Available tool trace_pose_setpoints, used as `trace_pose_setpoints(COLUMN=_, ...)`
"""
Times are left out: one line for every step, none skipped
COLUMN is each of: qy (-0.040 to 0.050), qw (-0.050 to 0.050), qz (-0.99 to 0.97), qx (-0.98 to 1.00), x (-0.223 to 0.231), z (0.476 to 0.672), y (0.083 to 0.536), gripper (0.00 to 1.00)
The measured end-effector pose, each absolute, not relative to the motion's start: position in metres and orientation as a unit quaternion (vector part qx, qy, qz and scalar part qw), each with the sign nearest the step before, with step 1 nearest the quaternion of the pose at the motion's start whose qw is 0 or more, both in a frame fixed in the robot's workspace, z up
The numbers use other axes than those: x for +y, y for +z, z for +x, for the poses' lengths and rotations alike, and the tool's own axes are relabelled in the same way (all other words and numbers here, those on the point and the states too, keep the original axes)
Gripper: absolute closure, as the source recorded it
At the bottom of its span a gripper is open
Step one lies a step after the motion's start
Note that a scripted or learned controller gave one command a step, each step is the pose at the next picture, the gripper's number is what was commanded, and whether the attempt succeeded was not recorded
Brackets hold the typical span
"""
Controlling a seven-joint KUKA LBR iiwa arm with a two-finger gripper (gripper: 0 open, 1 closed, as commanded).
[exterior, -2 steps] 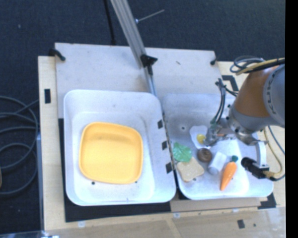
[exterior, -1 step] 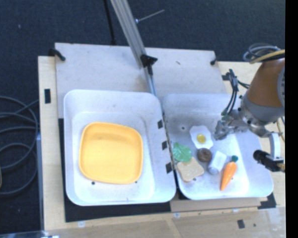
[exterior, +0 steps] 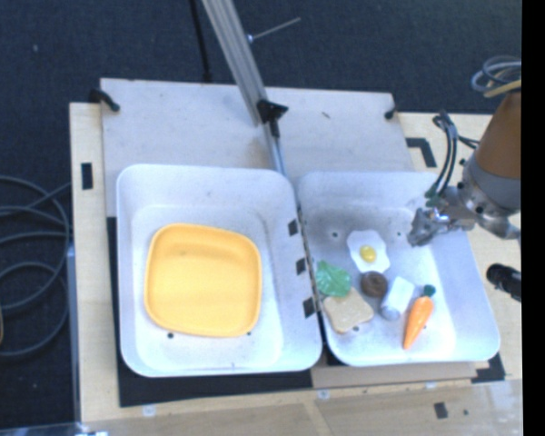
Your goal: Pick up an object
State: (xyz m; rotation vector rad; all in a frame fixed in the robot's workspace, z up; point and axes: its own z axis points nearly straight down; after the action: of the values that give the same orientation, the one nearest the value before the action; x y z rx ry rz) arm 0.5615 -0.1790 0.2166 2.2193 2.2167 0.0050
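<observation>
The right bin (exterior: 454, 343) holds several toy foods: a fried egg (exterior: 368, 250), a green leafy piece (exterior: 333, 280), a brown round piece (exterior: 374, 284), a slice of toast (exterior: 348, 312), a small white and blue object (exterior: 396, 298) and an orange carrot (exterior: 418, 321). My gripper (exterior: 421, 228) hangs over the bin's upper right part, to the right of the egg and apart from it. No object shows between its fingers.
The left bin (exterior: 132, 198) holds a square yellow plate (exterior: 203, 280). A slanted metal rod (exterior: 239, 57) rises from the bench behind the bins. Cables lie on the floor at the left (exterior: 18, 234).
</observation>
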Motion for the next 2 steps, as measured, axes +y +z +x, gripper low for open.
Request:
trace_pose_setpoints(qy=0.0016, qw=0.002, qz=0.707, qx=0.707, x=-0.18, z=0.562, y=0.268, gripper=1.0)
trace_pose_setpoints(qy=0.0008, qw=0.0, qz=0.706, qx=0.708, x=-0.13, z=0.578, y=0.274, gripper=1.0)
